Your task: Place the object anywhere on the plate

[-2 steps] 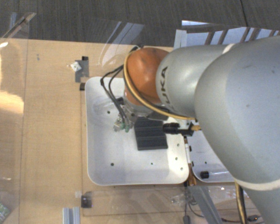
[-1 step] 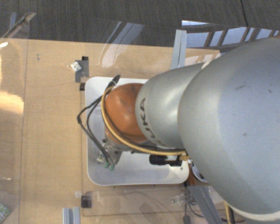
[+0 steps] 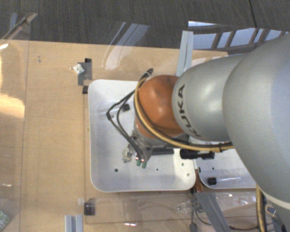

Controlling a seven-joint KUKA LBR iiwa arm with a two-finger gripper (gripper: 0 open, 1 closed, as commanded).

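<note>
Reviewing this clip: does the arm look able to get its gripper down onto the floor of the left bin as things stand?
Probably yes: the gripper already hangs low over the left bin, and the floor near it looks bare, so nothing seems to block it.

The grey arm (image 3: 241, 115) with its orange band (image 3: 157, 105) fills the right of the frame and reaches over the left white bin (image 3: 104, 173). Its gripper (image 3: 137, 157) hangs low at the bin's middle, above the wooden bench (image 3: 43, 144).

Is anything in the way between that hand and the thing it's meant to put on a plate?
Nothing visible is. The hand hangs over the left bin, but the arm hides what lies beneath it.
</note>
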